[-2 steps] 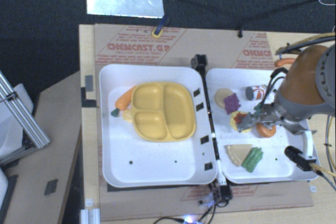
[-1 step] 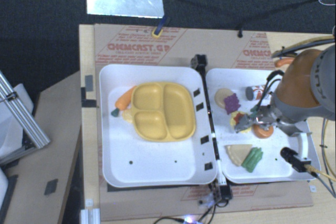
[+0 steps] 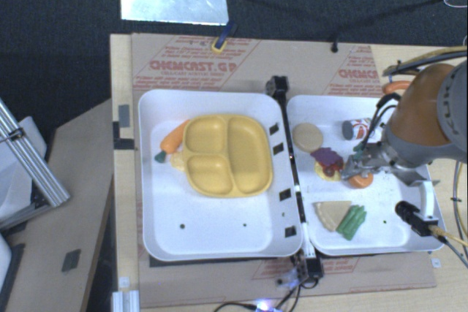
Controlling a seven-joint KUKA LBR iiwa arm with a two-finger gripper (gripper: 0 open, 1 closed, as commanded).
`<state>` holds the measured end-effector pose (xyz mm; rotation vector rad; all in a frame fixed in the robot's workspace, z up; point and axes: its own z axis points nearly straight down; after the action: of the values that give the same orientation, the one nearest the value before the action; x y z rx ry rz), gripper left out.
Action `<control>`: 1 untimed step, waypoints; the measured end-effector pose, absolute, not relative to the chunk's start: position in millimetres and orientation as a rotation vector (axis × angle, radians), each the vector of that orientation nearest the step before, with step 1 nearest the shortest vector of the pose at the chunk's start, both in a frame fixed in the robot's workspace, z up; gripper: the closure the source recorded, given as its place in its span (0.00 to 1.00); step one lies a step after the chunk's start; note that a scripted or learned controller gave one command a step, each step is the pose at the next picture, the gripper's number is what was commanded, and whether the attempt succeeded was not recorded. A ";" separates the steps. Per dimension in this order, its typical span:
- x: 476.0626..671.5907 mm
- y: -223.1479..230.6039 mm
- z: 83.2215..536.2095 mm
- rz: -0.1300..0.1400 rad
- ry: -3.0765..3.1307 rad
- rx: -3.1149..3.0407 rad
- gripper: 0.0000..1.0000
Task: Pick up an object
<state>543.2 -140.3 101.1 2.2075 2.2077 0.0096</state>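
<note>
We watch the gripper dip low beside the small orange round plastic toy, just right of the purple plastic toy, lining up a grasp; we cannot tell its jaws' state.

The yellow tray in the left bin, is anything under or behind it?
A toy carrot pokes out from the yellow tray's left edge, with a small yellow piece below it. How far they reach under the tray is hidden. Its compartments look bare.

Arm cut by right edge; end effector fingers indistinct; carrot partly under tray.
</note>
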 end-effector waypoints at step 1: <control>554.1 -140.7 149.8 0.005 2.222 2.213 1.00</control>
<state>554.1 -140.7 149.8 2.2129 2.2223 0.0054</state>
